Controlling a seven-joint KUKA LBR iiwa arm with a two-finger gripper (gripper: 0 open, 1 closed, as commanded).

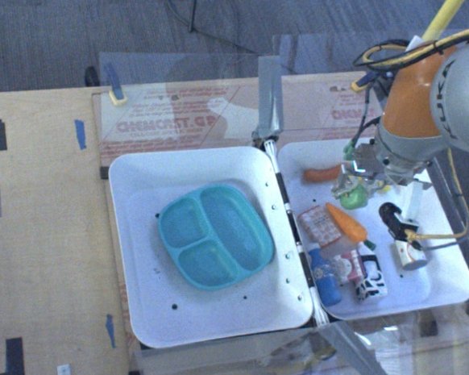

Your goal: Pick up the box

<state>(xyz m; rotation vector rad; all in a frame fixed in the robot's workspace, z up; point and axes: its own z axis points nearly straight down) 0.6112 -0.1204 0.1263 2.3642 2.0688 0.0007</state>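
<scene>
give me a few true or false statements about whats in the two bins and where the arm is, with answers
1. A blue divided plate lies in the left bin. True.
2. The carrot lies in the left bin. False: it lies in the right bin, beside a small flat packet.
3. The arm's gripper is over the right bin, near a green object. True.
4. The black-and-white patterned box is lifted clear of the bin. False: it rests on the right bin's floor near the front, apart from the gripper.
5. The blue bottle lies on the divided plate. False: it lies in the right bin, close to the wall between the bins.
</scene>
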